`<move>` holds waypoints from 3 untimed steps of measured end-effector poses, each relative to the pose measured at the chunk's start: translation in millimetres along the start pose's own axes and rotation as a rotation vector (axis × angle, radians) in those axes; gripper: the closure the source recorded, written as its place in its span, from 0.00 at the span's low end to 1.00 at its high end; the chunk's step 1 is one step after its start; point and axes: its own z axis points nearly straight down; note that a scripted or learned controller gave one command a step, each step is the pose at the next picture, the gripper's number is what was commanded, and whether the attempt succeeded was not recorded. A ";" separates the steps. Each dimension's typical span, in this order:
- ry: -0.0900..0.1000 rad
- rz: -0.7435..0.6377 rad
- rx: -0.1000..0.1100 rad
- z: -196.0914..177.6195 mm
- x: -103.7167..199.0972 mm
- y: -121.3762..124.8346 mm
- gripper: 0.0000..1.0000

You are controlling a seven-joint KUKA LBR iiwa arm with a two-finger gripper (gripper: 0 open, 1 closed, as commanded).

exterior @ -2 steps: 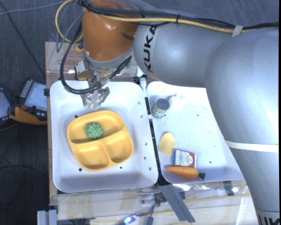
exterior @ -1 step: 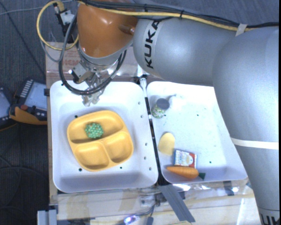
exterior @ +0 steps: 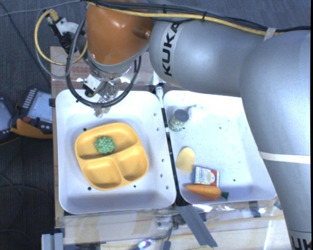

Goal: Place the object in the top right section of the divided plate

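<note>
- The green object [exterior: 105, 144], a round knobbly piece resembling a cluster of peas, is lying in the large upper section of the yellow divided plate [exterior: 115, 173], toward that section's middle.
- The yellow divided plate is sitting in the left white bin [exterior: 73, 191], turned at a slant to the bin walls.
- The gripper [exterior: 100, 106] is hanging over the far edge of the left white bin, just above the plate's upper rim and apart from the green object. Its finger opening cannot be told from this view, and nothing is visible in its grasp.
- The grey arm [exterior: 214, 51] is reaching across the top of the view, with its orange band [exterior: 112, 27] directly above the gripper.
- The right white bin [exterior: 240, 139] is holding a small glass jar [exterior: 178, 119], a pale yellow oval piece [exterior: 185, 159], a small printed carton [exterior: 205, 176] and a carrot [exterior: 202, 191] near its front wall.
</note>
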 end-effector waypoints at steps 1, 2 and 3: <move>-0.001 -0.431 0.001 -23.5 0.0 -0.2 1.00; -0.014 -0.425 0.004 -29.1 -1.5 -1.2 1.00; -0.026 -0.420 0.007 -34.1 -2.6 -2.0 1.00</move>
